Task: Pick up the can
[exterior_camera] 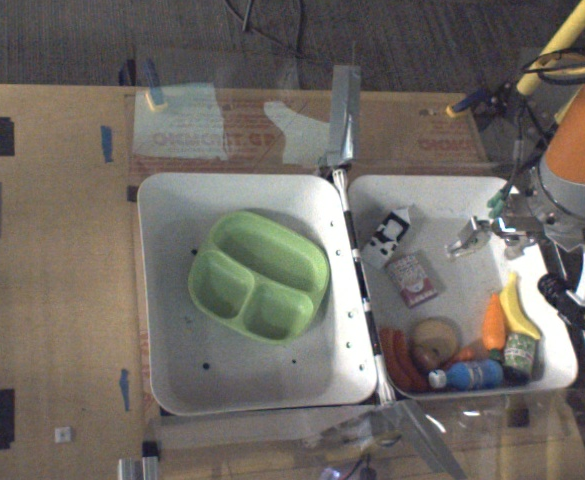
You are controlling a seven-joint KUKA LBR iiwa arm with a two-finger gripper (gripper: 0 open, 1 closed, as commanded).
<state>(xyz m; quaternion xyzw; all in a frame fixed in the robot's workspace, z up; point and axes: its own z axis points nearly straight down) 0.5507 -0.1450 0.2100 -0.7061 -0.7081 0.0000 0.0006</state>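
Observation:
The can is small with a green label and stands in the near right corner of the right bin. It sits just below a banana and beside an orange carrot. My gripper hangs over the right bin's far right part, well behind the can and apart from it. Its fingers are spread open with nothing between them. The arm's orange band is at the view's right edge.
The right bin also holds a black-and-white carton, a red box, a brown round item, red sausages and a blue bottle close to the can. A green divided plate lies in the left bin.

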